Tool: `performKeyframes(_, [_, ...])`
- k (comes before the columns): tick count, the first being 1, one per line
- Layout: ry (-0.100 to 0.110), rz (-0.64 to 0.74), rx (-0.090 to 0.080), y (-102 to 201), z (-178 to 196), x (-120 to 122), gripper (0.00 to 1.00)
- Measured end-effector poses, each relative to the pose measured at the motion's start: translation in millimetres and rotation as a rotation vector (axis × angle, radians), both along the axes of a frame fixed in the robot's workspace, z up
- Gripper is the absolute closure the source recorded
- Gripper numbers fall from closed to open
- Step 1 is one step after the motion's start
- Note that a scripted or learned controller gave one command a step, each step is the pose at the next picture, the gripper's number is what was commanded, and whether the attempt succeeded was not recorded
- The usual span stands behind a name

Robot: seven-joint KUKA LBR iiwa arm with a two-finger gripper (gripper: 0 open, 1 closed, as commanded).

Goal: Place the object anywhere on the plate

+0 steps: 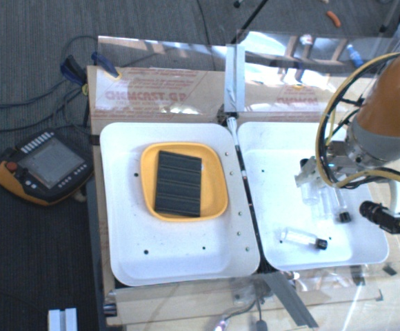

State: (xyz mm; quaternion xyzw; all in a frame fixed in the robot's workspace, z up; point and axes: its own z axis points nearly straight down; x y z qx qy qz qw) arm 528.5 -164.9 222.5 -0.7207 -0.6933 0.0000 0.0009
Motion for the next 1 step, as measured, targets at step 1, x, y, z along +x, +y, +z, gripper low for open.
performKeyframes(1, [0.000, 0.000, 0.000, 0.0, 0.0, 0.0, 0.00])
